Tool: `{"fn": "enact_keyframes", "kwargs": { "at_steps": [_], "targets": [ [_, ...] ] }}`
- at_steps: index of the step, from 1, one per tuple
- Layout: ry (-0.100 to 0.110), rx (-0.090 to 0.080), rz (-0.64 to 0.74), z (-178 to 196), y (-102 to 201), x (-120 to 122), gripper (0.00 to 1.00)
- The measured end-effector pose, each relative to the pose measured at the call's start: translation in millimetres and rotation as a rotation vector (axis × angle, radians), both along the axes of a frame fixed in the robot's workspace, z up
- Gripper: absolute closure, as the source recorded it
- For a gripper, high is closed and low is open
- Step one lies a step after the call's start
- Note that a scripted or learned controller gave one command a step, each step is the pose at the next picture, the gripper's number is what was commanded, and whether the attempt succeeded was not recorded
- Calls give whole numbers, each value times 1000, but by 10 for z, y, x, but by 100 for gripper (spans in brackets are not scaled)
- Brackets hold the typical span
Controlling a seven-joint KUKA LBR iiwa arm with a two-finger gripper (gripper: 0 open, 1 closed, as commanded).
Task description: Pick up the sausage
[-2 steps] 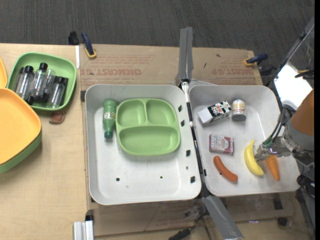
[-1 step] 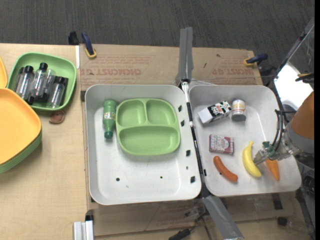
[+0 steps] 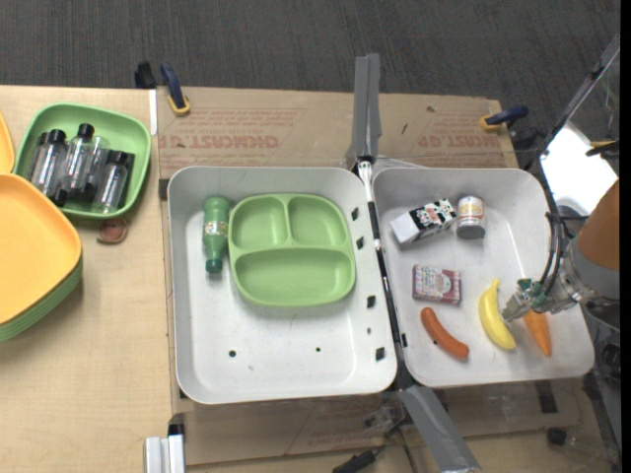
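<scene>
1. Camera view, nearest edge first: the sausage (image 3: 445,332) lies loose on the floor of the right bin (image 3: 493,368), near its front wall, with the banana (image 3: 496,315) just beside it.
2. The gripper (image 3: 529,304) sits low at the banana's right, next to a carrot (image 3: 538,331) — I can't tell its state from this angle.
3. My worry: it's parked past the banana, so a reach for the sausage could nudge or snag the banana instead.
4. Further back in that bin: a pink packet (image 3: 436,284), a small carton (image 3: 421,221), a can (image 3: 471,216).
5. The left bin (image 3: 276,363) holds a green divided plate (image 3: 292,248) and a green bottle (image 3: 215,233).
</scene>
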State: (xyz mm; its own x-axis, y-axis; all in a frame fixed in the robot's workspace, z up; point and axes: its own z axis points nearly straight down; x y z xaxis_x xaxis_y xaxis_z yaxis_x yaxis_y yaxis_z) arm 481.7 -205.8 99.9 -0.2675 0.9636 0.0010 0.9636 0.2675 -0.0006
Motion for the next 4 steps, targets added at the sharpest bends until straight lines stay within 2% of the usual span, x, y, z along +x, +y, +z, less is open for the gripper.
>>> {"fn": "enact_keyframes", "kwargs": {
  "at_steps": [1,2,3,4],
  "targets": [
    [3,11,-117,-78,-89,100,100],
    [1,0,-89,118,404,-43,100],
    [3,-3,-574,-94,456,499,100],
    [3,-1,-392,-92,293,13,100]
  ]
}}
